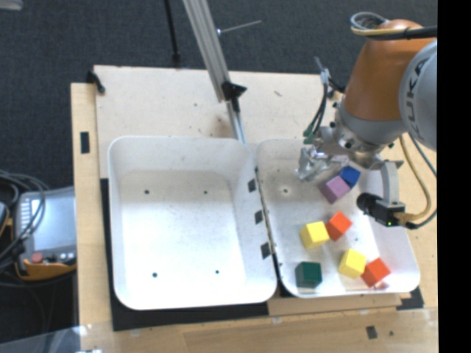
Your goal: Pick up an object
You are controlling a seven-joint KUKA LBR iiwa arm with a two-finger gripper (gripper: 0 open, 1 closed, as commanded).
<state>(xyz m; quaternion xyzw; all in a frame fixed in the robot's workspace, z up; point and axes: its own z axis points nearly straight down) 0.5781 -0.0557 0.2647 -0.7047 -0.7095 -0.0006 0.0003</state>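
Purple is the closest colour to the tool point(315, 162), so the purple block point(336, 188) looks like the one to go for. It sits in the right bin point(283, 197), near the back, with a blue block point(350, 175) touching it just behind. To do this step well, the tool should come straight down over one block, with one finger on each side, and not bump the blue one next to it. A slow drop is best, because blocks slide on the smooth bin floor.

The tool hangs low over the bin floor, just to the left of the purple block. Nothing can be seen between its fingers. I cannot tell if they are open or closed, as they look like a shiny blur.

More blocks lie nearer the front: two yellow blocks point(314, 234), two orange blocks point(339, 225) and a green block point(308, 274). They are well apart from the tool.
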